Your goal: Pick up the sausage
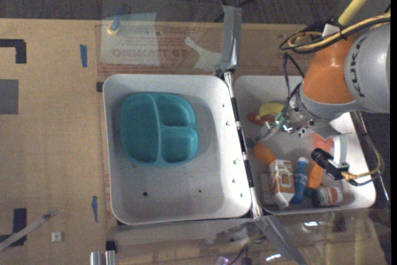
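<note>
In the right bin (248, 87), an orange-red oblong piece that looks like the sausage (263, 153) lies near the left wall. A smaller red piece (255, 116) rests beside a yellow banana-like toy (271, 110) further back. My gripper (277, 126) hangs low over the bin's middle, between those two spots and just right of them. It sits above and to the right of the sausage, apart from it. The grey and orange wrist (329, 80) hides the bin's back right part.
A white and orange carton (283, 180), a blue bottle (300, 183), an orange bottle (315, 175) and a small jar (329, 197) crowd the right bin's front. A teal divided plate (159, 128) lies in the left bin (180, 202). Cables trail off the arm.
</note>
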